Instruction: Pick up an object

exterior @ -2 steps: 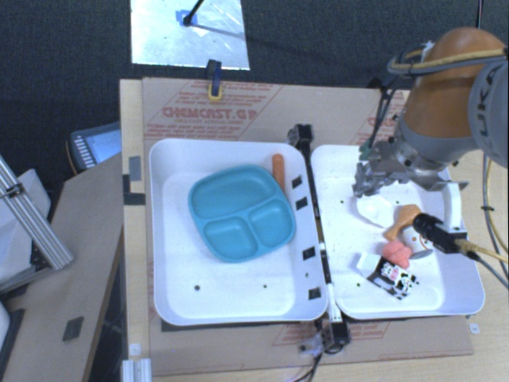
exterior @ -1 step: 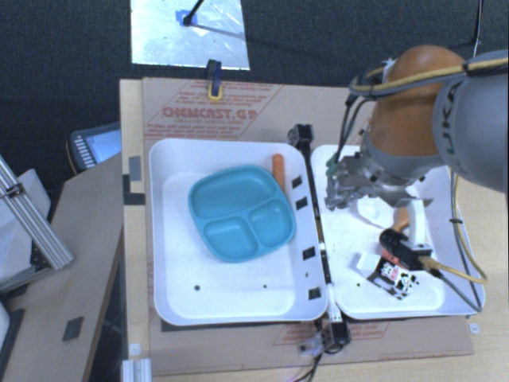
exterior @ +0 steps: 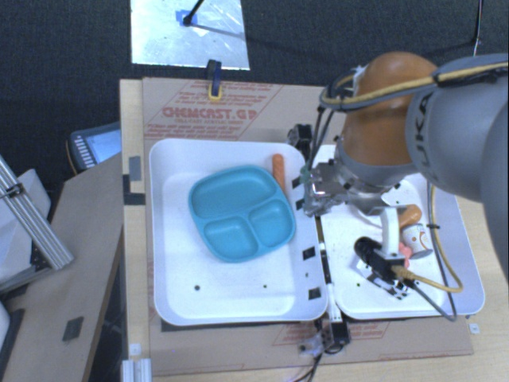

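Light bright, even, from overhead. White bins (exterior: 238, 309) near washed out, little surface detail. Soft faint shadow under blue tray (exterior: 242, 212). Glare on silver sheet (exterior: 189, 22) at top. Dull sheen on orange band (exterior: 382, 110). Backdrop dark, murky. Overall slightly soft, grainy; arm (exterior: 461, 126) mildly blurred.
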Robot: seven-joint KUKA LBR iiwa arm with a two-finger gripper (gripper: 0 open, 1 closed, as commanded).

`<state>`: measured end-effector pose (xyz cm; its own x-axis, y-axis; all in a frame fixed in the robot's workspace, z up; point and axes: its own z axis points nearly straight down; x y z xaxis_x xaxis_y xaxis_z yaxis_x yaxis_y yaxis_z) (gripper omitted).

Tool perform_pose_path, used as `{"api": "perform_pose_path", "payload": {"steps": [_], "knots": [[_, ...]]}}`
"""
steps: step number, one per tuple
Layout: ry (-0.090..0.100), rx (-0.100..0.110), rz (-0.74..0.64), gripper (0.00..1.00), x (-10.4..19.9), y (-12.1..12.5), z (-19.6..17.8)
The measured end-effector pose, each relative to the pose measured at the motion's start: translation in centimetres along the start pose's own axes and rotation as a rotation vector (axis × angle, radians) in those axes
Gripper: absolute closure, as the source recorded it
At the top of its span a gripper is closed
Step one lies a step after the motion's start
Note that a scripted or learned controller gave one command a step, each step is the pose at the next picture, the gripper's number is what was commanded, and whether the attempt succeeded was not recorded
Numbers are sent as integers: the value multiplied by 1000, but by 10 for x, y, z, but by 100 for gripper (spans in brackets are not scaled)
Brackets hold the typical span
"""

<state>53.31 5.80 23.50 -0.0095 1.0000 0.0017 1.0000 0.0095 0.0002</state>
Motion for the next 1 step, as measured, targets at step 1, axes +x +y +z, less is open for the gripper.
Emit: {"api": "perform_pose_path", "payload": {"steps": [1], "knots": [[1,1,0,100,49,-12,14]]}}
